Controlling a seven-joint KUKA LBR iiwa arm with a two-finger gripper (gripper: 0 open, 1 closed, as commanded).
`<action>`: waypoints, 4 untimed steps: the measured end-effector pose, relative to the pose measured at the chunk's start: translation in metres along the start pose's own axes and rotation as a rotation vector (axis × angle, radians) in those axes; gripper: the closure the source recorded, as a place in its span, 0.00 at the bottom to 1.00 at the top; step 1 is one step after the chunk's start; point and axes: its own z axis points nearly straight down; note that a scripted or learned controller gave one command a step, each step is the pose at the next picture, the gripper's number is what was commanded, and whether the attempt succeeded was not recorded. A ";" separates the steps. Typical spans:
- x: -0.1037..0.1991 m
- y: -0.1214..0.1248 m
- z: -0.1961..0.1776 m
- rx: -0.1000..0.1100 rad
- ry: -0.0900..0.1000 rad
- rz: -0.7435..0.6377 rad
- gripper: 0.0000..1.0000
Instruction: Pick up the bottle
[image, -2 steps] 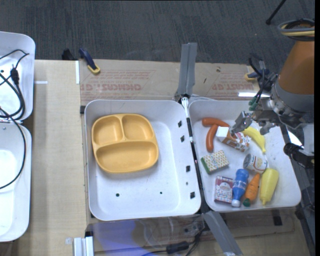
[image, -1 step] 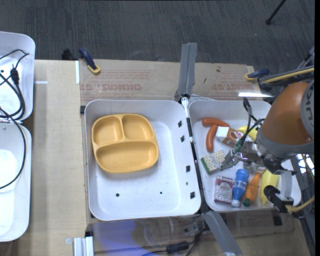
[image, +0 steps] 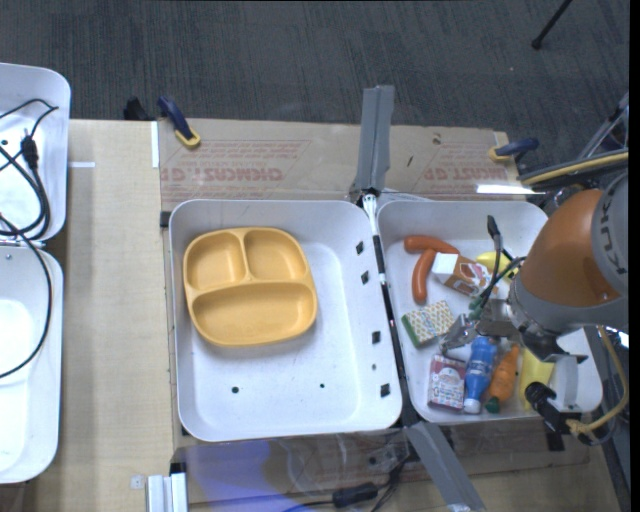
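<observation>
Bottle (image: 480, 365) lies at six o'clock in the right bin (image: 392, 300), so the gripper (image: 468, 335) hangs right over it. Whether it grips, I cannot tell.

Bins (image: 200, 420): white; left one w/ a yellow-orange divided plate (image: 250, 285). Right bin: blue bottle (image: 479, 370) w/ white label band, orange-red sausages (image: 424, 262), green-and-white patterned packet (image: 429, 323), red/white carton (image: 447, 384), orange item (image: 504, 375), yellow item (image: 536, 372). Arm (image: 570, 265): grey w/ orange band; bench cardboard tan w/ red lettering, blue clamps (image: 178, 120).
</observation>
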 end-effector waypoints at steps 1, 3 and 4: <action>0.006 -0.012 -0.089 -0.002 -0.001 0.139 0.00; 0.008 0.025 -0.014 -0.009 0.003 0.192 1.00; 0.045 -0.022 -0.174 -0.001 -0.002 0.313 1.00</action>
